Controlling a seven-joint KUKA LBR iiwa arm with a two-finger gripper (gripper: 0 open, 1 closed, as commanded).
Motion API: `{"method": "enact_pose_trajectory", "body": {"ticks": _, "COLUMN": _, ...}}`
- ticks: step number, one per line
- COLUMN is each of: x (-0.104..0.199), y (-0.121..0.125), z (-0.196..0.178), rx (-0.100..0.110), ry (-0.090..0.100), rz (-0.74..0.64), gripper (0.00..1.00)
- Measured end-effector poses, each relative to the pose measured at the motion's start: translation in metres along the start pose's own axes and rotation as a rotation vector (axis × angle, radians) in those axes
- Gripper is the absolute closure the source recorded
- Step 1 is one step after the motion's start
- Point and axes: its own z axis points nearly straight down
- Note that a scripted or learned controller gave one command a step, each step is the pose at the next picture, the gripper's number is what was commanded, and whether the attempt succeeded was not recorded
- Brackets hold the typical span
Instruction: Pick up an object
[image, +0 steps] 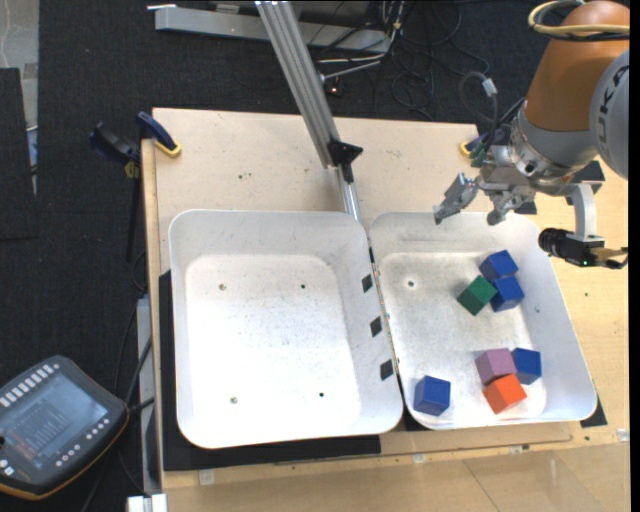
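Note:
The right bin (560, 330) holds several small blocks: a green block (478, 295) with two blue blocks (498, 265) (509, 291) beside it, a purple block (493, 364), an orange block (504, 392), a blue block (527, 363) and another blue block (432, 394) near the front. My gripper (474, 204) hangs above the bin's far edge, its fingers spread open with nothing between them. It is well above and behind the blocks.
The left bin (190, 300) lies beside the right one. A slanted metal pole (310, 100) crosses the bench's back, ending near the bins' junction. Clamps (155, 132) sit at the bench's far left corner. A teach pendant (50, 425) lies at the lower left.

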Motion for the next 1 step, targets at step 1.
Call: {"method": "enact_pose_trajectory", "body": {"ticks": 1, "x": 0.0, "y": 0.0, "z": 0.0, "rx": 0.0, "ry": -0.001, "rz": -0.001, "gripper": 0.0}}
